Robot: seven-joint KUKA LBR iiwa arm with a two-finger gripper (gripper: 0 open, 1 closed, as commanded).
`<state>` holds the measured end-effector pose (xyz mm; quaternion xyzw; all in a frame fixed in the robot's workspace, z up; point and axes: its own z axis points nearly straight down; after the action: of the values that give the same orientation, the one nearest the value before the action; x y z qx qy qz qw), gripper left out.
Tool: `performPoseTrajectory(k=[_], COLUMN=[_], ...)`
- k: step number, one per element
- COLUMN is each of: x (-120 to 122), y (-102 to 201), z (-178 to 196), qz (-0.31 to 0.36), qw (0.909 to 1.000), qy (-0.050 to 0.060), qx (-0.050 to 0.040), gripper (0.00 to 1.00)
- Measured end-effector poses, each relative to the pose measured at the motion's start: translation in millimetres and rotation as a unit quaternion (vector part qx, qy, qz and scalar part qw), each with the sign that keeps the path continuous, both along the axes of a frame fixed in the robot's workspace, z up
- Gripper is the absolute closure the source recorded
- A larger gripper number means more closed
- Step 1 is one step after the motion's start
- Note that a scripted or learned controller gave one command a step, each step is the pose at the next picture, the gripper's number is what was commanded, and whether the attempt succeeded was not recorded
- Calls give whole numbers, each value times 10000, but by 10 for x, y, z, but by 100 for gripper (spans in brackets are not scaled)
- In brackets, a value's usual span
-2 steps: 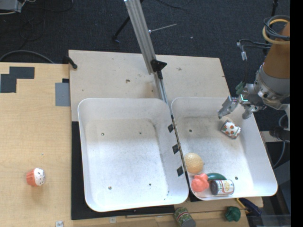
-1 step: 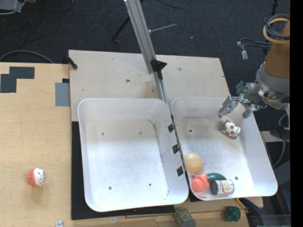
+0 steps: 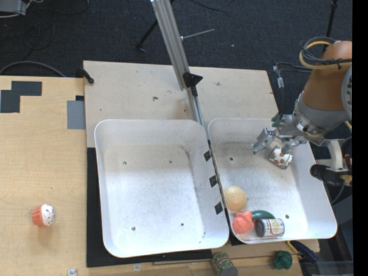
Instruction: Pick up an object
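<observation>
1. The grey two-finger end effector (image 3: 275,145) sat low in the right shallow white plastic bin (image 3: 313,226), seemingly placed for a grab at the small red-and-white object (image 3: 281,157) right beneath it.
2. Honestly couldn't tell its state; the wrist hid the contact.
3. A tan ball (image 3: 235,197), pink lump (image 3: 242,222) and dark can (image 3: 269,227) lay well clear of it, towards the front.

Arm (image 3: 328,91) reaches in from the right, over the right bin (image 3: 310,223). Gripper (image 3: 275,145) hangs low above that bin, a small red-and-white object (image 3: 282,158) just beside it. Near the bin's front edge: tan ball (image 3: 235,198), pink piece (image 3: 242,222), green piece (image 3: 263,214), dark jar (image 3: 269,227), 4 things bunched together. Left bin (image 3: 115,154) alongside. Red-and-white toy (image 3: 43,215) on the wooden surface, far left.
</observation>
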<state>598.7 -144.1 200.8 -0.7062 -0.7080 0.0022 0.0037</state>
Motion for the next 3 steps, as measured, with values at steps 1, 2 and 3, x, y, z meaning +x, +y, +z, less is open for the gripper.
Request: performPoseTrajectory(k=[1, 2, 3], x=[-16, -50, -40], y=[-35, 25, 8], z=[-446, -895, -769], qz=[-11, -15, -37], qw=[10000, 10000, 10000], qy=[-2, -2, -22], qx=[-3, -1, -4], gripper=[0, 0, 100])
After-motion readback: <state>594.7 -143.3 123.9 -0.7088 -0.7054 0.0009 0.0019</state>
